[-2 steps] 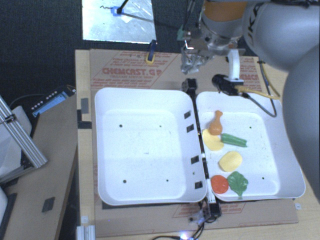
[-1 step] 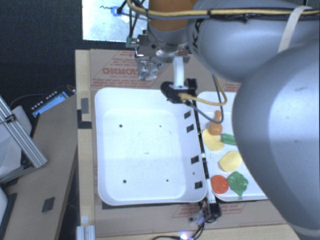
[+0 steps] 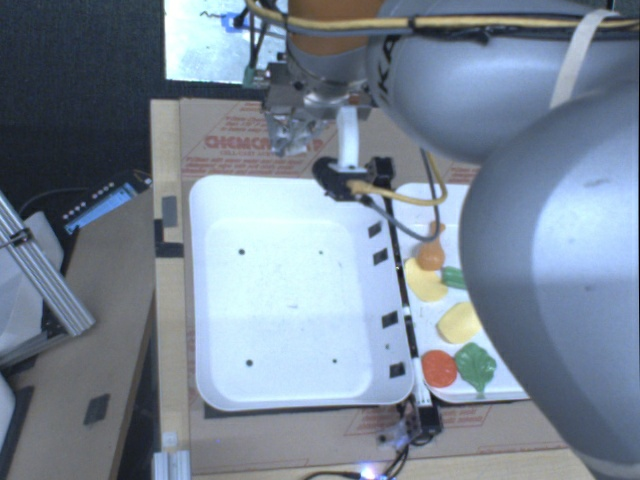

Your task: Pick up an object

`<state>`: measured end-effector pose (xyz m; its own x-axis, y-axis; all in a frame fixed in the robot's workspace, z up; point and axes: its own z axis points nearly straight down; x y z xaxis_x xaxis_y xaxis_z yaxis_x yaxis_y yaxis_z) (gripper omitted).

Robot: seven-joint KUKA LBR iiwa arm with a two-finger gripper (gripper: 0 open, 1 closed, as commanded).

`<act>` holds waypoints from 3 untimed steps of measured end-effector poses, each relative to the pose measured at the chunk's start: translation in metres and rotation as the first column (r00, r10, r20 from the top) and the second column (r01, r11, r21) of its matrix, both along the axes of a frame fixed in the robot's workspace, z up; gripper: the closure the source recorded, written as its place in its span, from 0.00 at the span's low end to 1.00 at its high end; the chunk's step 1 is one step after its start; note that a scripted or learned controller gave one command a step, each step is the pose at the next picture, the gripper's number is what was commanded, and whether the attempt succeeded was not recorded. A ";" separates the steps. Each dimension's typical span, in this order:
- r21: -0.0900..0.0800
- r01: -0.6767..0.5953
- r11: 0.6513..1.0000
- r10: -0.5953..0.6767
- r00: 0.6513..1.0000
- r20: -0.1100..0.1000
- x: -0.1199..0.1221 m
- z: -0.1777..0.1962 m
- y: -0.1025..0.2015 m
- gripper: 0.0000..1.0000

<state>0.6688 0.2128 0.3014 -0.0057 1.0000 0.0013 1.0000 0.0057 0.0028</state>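
Your pincer (image 3: 292,140) hangs above the left bin's (image 3: 215,268) far rim; you cannot tell its spread. Toy foods (image 3: 441,313) lie in the right bin (image 3: 500,393).

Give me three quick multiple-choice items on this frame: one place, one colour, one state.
1. Where do the small toy food pieces lie?
A. in the right shallow white bin
B. in the left shallow white bin
C. on the cardboard above the bins

2. What colour is the round piece nearest the bottom edge of that bin, beside the green leafy piece?
A. blue
B. red
C. white

3. Where is the two-finger gripper?
A. pressed into the right bin
B. resting on the left bin's floor
C. over the cardboard past the left bin's far rim

Answers: 1 A, the pieces cluster in the right shallow white bin. 2 B, the round piece is red, next to the green leafy piece. 3 C, the two-finger gripper sits above the left shallow white bin, over the printed cardboard.
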 end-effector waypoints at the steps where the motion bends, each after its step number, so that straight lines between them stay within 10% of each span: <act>1: 0.000 0.000 1.000 0.000 1.000 0.000 0.000 0.012 0.007 1.00; 3: 0.000 0.004 1.000 -0.004 1.000 0.003 0.000 0.085 -0.008 1.00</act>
